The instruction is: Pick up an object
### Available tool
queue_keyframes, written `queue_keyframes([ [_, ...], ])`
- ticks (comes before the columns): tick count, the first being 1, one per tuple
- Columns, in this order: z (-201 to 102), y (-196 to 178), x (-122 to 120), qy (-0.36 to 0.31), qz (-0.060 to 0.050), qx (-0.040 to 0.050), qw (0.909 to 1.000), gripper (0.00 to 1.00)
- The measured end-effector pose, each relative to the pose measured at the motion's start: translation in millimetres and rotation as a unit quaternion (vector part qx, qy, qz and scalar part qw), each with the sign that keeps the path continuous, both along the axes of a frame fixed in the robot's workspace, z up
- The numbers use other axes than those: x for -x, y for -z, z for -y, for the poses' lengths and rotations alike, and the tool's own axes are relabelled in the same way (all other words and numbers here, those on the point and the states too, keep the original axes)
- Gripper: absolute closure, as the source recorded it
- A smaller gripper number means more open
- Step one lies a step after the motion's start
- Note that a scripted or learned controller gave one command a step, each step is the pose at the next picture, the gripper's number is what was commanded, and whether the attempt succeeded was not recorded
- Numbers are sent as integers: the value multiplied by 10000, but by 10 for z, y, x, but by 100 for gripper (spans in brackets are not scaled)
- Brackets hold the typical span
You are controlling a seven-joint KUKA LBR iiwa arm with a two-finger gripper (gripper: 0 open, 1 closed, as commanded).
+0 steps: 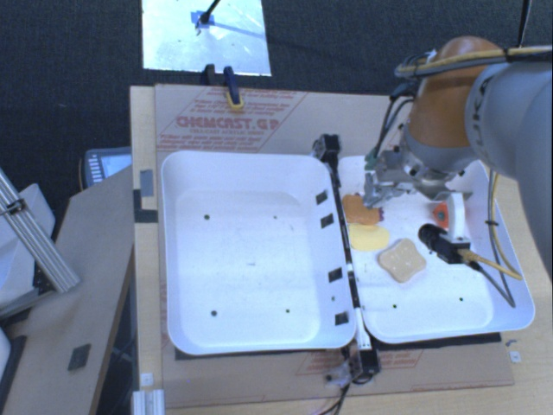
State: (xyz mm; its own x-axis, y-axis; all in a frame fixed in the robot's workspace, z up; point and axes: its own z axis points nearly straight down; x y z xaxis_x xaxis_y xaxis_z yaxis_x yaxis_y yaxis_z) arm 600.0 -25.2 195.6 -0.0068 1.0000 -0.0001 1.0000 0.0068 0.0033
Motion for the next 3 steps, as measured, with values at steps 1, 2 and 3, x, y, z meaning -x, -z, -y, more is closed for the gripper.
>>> queue_keyframes([
  [1, -196, -1082, 398, -2, 39, -9, 10000, 100],
  [2, -691, -1210, 895, -14, -3, -15, 10000, 100],
  [3, -1343, -2083, 486, -23, 47, -19, 10000, 100],
])
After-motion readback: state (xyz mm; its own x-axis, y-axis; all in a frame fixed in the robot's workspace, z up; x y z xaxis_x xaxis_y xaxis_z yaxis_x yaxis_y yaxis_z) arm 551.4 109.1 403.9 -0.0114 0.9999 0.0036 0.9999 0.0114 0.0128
